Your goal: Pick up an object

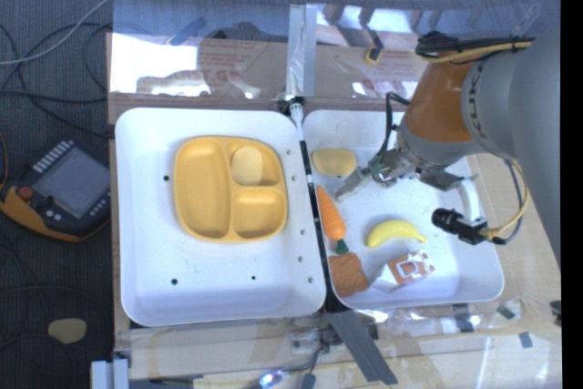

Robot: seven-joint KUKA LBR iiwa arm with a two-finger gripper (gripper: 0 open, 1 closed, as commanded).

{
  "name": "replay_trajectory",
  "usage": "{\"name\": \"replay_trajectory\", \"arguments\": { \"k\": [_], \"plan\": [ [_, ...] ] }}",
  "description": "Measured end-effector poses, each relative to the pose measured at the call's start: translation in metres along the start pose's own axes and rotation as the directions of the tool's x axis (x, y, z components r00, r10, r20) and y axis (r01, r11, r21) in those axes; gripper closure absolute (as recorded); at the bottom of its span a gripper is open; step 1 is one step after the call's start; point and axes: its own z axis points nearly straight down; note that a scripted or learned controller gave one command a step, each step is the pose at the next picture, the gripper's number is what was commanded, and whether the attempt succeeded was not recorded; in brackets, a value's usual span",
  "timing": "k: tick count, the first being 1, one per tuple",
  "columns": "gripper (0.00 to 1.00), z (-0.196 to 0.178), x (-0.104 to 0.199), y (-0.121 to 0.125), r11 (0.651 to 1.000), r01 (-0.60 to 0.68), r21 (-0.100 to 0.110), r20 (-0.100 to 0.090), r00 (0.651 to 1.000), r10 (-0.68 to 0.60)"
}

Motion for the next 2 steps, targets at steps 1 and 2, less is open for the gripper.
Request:
{"name": "replay_trajectory", "arguments": {
  "k": [1, 2],
  "plan": [
    [0.0, -0.094, 0.043, -0.057, 1.0, 0.017, 0.01, -0.007, 1.0, -0.017],
    [0.0, -0.005, 0.033, -0.085, 1.0, 0.027, 0.008, -0.006, 1.0, -0.027]
  ]
}}
